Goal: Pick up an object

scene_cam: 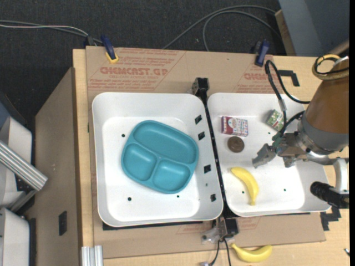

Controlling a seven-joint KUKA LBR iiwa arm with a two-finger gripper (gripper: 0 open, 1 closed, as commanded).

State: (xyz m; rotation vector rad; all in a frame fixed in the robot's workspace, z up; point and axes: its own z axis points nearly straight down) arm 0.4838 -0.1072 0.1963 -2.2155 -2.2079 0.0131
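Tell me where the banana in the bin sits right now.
The banana lies in the right bin, near its front-left corner, just below the brown disc and left of the gripper.

Two white bins (pixel 105 148), teal divided plate (pixel 160 156), yellow banana (pixel 247 184), brown round disc (pixel 236 144), red-and-white printed carton (pixel 234 126), green packet (pixel 274 118), brown cardboard bench cover (pixel 183 65) with red lettering, blue-and-yellow clamps (pixel 108 47).

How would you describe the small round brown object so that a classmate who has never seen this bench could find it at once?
Start at the right-hand white bin. Near its left wall, find the brown disc, directly below the small printed box and above the banana. It is the bin's one flat, round, dark brown item.
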